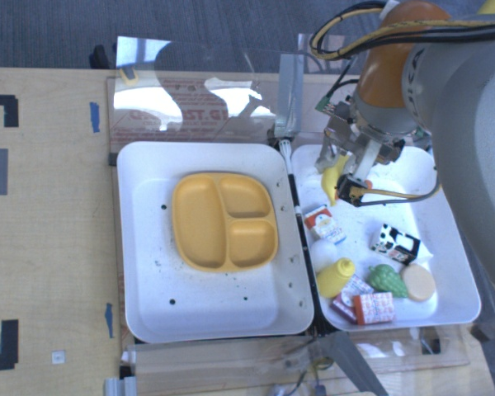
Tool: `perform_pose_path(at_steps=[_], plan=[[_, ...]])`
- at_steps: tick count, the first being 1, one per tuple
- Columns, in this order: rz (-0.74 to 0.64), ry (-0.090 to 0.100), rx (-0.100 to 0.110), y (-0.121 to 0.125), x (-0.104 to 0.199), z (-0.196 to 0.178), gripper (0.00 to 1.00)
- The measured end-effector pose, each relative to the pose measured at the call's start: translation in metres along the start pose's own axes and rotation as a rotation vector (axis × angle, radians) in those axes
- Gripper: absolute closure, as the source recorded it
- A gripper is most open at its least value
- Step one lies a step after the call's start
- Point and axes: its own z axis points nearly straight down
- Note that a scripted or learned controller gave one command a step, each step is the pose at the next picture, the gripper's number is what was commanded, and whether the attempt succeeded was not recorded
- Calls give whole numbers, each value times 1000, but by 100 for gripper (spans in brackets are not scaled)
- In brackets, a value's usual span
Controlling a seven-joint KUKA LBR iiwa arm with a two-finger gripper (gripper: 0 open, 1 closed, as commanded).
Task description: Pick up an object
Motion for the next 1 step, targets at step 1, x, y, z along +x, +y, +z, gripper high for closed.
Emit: perform_pose_path(at_steps=[1], plan=[[-128, -7, 2, 19, -9, -26, 100]])
